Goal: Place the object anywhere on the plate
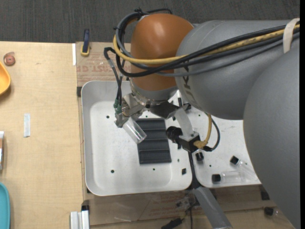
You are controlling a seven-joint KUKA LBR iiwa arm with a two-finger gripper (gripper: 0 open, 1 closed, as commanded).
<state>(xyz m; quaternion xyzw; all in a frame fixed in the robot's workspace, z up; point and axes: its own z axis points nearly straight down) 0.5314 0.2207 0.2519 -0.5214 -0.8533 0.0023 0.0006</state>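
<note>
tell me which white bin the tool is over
The left bin: the tool hangs over it, while the right bin holds small black pieces.

Glossy white plastic bin [97,175], ribbed matt black block [153,142]

Arm [228,66] hides most of right bin [224,168] & far rim of left bin [95,142]. Gripper itself hidden under wrist. Orange thing [4,82] & teal thing [4,206] cut off at left edge.

Lab: robot arm [228,66], white bins [95,142], workbench [43,104].
</note>
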